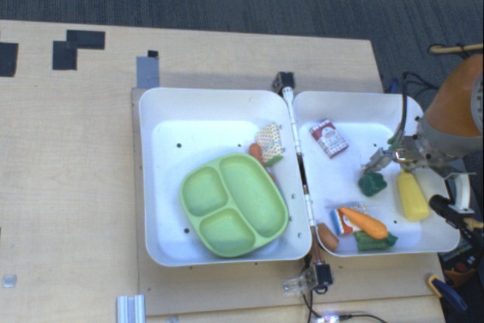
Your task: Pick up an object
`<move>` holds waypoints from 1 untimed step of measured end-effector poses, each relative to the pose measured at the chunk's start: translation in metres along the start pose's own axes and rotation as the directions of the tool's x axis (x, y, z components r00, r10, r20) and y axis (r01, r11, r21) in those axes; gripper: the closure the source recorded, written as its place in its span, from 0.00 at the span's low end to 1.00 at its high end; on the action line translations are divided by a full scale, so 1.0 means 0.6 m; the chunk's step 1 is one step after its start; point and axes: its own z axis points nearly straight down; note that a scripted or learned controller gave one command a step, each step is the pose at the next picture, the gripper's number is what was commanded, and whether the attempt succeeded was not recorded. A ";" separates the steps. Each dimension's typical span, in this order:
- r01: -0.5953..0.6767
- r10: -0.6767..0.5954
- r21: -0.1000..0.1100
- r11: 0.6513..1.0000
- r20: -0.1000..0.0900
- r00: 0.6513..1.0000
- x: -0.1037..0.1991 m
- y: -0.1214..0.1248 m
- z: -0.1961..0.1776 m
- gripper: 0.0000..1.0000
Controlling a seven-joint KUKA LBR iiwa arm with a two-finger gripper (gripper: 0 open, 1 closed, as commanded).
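1. The dark green toy [371, 184] lies in the right bin [355, 111], beside the yellow piece [412, 196].
2. The gripper [380, 160] hangs just above it, jaws spread.
3. Best to lower straight, straddle the green toy, and avoid nudging the yellow piece.

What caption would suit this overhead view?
Robot claw hovers over a green toy in the right bin; green plate sits left.

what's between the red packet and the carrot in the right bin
In the camera view, the stretch between the red packet and the carrot is bare white bin floor. The dark green object sits off to the right of that line.
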 end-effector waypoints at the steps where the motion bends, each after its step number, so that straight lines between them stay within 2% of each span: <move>1: 0.002 -0.002 -0.006 1.000 0.002 1.000 0.000 0.004 -0.020 1.00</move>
